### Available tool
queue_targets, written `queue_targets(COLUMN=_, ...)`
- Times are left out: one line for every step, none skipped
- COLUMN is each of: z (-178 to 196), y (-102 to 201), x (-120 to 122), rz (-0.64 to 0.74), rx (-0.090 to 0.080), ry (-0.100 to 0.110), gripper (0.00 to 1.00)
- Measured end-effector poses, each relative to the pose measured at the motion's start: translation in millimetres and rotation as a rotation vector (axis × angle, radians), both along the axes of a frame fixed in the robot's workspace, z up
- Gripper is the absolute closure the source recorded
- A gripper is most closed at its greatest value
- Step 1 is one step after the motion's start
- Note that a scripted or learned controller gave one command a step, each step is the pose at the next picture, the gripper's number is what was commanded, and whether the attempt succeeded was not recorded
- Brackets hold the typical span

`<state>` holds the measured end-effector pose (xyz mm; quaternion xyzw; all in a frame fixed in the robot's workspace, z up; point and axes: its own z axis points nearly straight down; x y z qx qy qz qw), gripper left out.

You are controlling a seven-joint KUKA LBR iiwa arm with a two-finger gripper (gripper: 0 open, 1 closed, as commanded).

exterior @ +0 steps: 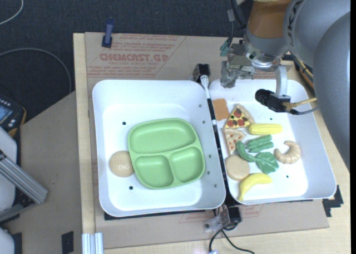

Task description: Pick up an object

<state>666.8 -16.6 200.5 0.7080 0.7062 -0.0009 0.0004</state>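
Over the far edge of the right bin (311,180) the gripper (231,80) hangs empty, jaws slightly apart, well before any grasp; toy food (pizza slice (239,116), corn (265,130), banana (253,184)) lies nearer, so next it must descend onto one piece.

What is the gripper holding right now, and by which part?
Nothing. The gripper hangs over the back edge of the right bin, apart from the toy food; nothing sits between its fingers.
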Motion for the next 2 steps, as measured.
queue_targets(z=67.1, y=-78.8, x=-11.0, rz=-0.005, rx=-0.004, ry=-0.01, gripper=1.0)
queue_targets(z=346.8, y=18.5, x=-29.3, rz=0.009, rx=0.003, ry=-0.024, gripper=1.0)
